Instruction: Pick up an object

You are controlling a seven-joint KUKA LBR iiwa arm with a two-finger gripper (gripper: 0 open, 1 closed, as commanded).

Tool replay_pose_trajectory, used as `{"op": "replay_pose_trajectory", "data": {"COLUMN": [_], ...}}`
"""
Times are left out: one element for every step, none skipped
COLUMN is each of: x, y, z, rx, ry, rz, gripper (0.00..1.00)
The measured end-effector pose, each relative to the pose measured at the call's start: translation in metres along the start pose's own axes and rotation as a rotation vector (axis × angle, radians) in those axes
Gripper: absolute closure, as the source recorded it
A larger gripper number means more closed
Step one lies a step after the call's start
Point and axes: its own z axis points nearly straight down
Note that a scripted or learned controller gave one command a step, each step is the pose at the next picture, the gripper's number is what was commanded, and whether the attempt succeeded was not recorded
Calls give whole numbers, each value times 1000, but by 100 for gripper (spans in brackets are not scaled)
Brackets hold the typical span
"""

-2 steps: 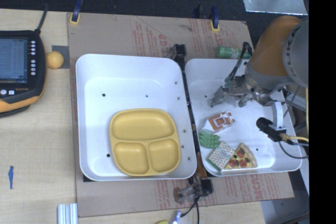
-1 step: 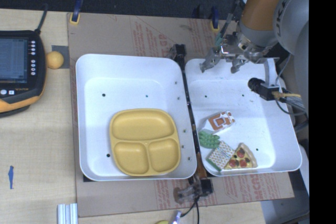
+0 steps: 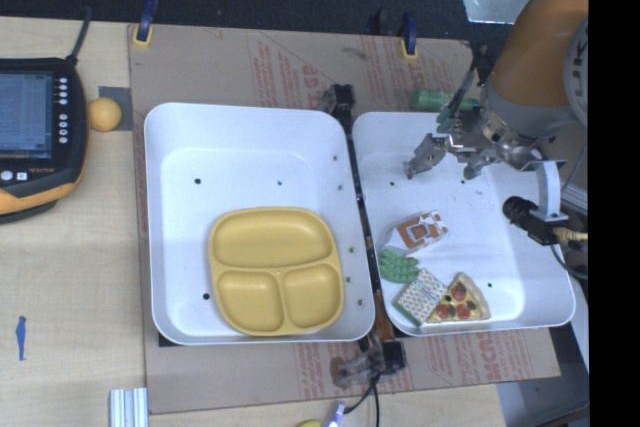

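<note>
pizza toy [image 3: 461, 299] and waffle [image 3: 419, 296] at the right bin's [image 3: 520, 265] near edge.
gripper [image 3: 447, 164] hangs above, jaws spread, pinching nothing; yellow tray [image 3: 275, 269] in left bin [image 3: 230, 155].

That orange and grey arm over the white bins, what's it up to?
It is meant to pick up an object. Its end effector hangs open over the right bin, holding nothing. Toys lie nearer the front of that bin: a pizza slice, a waffle, a green piece. The left bin holds a yellow divided plate.
</note>
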Motion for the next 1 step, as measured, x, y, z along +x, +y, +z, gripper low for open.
{"op": "replay_pose_trajectory", "data": {"x": [-6], "y": [-52], "z": [89], "rx": [-8], "ry": [1], "rz": [-2], "gripper": [0]}}
